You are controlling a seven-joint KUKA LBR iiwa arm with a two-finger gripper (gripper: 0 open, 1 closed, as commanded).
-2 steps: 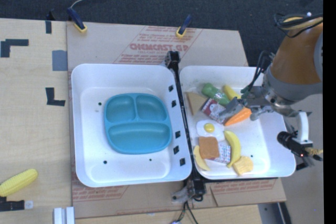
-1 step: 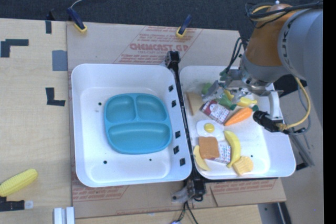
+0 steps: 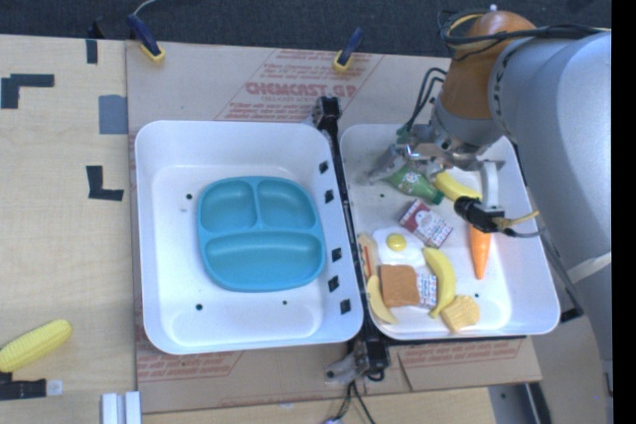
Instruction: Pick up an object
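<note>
Gripper (image 3: 409, 157) low in right bin (image 3: 527, 308), fingers' state impossible to tell, tips over green packet (image 3: 412, 181). Banana (image 3: 440, 275), carrot (image 3: 479, 253), toast (image 3: 399, 285) nearby. Blue plate (image 3: 262, 232) in left bin (image 3: 164, 213).

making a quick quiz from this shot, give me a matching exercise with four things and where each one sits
Things:
1. blue divided plate
2. corn cob
3. carrot
4. toast slice

Places:
A. on the bench, outside the bins, near the left edge of the view
B. right bin, near its front, between two bananas
C. middle of the left bin
D. right bin, toward its right wall, tip pointing to the front

Pairs: 1-C, 2-A, 3-D, 4-B
</note>
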